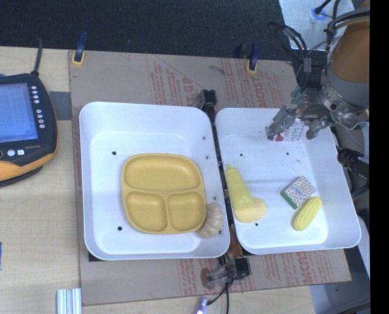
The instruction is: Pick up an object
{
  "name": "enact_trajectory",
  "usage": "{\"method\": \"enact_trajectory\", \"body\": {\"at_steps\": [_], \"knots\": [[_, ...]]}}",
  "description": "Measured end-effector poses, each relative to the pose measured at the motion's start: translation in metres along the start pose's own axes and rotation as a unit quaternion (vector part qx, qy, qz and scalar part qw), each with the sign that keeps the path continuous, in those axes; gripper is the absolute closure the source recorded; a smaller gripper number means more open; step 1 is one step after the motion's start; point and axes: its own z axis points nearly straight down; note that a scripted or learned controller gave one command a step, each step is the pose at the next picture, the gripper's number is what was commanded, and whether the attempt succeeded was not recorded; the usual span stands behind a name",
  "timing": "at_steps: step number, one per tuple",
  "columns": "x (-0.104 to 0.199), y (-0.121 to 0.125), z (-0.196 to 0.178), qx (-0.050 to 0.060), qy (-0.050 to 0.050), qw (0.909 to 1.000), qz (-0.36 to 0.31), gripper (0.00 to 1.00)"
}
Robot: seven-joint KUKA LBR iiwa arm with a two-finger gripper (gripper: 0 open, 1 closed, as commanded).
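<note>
Pale wooden bench (24,241), dark floor (148,8)

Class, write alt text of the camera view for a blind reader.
A grey robot arm's tool hangs over the right shallow white bin, which holds a yellow plastic bottle, a yellow toy corn cob and a small patterned block. The left white bin holds a yellow divided plate.

Arm (351,51) cut off at right edge

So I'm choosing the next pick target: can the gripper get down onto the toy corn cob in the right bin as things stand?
Probably yes. The corn cob lies uncovered in the right bin, apart from the wall, though a small patterned block sits right beside it. The gripper hovers over the same bin's far end.
</note>
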Motion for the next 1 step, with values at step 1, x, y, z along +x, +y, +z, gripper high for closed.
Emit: {"method": "enact_trajectory", "body": {"at_steps": [1], "knots": [[-0.0228,0.0281,0.0571,0.001,-0.001,1.0,0.001,0.0]]}}
